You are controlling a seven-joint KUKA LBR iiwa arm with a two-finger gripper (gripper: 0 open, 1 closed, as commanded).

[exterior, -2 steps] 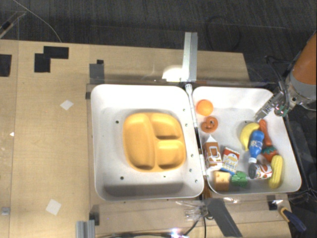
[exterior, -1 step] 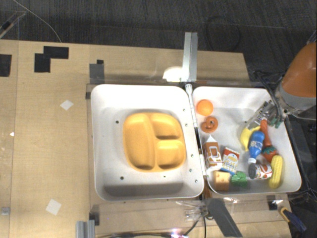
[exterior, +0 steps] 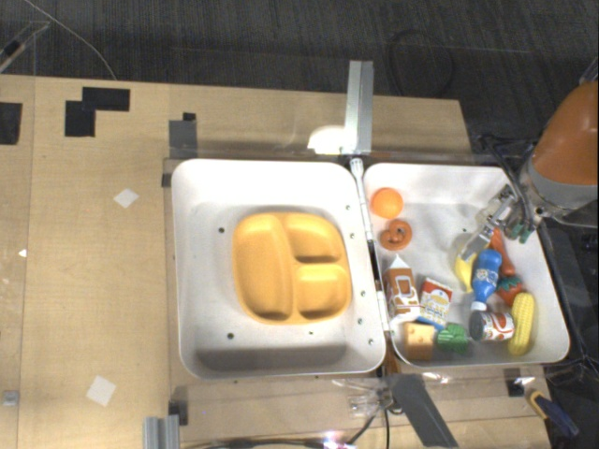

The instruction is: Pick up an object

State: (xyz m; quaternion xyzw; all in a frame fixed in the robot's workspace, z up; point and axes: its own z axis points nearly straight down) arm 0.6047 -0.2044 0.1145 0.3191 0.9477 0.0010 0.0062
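The gripper hangs low over the right bin, its jaws apart with nothing between them. Just beneath them lie a blue bottle and a banana, with corn further below. Off to the jaws' left, the other bin holds a yellow tray.

No readable text anywhere, small cartons in the right bin carry red-and-white printing too small to make out, blue bottle label likewise illegible
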